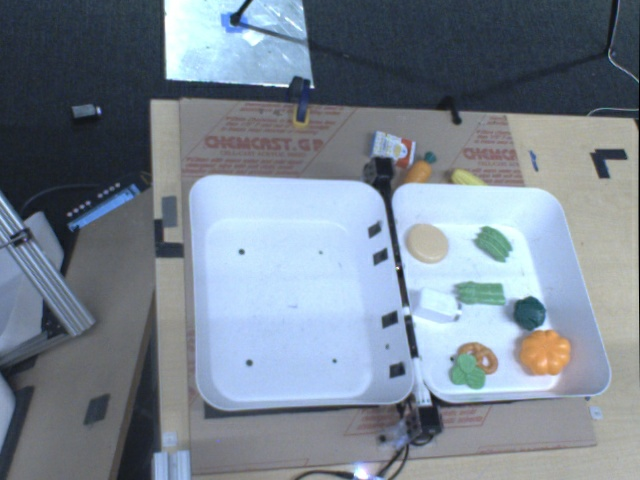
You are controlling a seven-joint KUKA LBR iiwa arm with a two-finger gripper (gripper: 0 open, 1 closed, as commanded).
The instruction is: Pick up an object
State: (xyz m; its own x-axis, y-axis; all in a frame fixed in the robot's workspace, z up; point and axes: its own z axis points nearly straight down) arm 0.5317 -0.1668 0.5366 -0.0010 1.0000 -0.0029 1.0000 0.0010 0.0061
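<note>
white bins: we see two shallow trays side by side on a cardboard sheet (260, 138) — the left bin (290, 288) and the right bin (570, 258), their inner rims touching.
right bin, upper part: a tan round disc (428, 243) near the divider; a green ridged piece (493, 242) to its right.
right bin, middle: a white flat piece (437, 305) just beside a green oblong piece (481, 293); a dark green lump (529, 312) further right.
right bin, lower part: an orange pumpkin (544, 353) near the right wall; a pretzel (476, 354) touching a green leafy piece (465, 372).
beyond the bins: an orange carrot-like toy (418, 171) and a yellow piece (467, 178) on the cardboard.
gripper: we cannot tell its state from this view.
</note>
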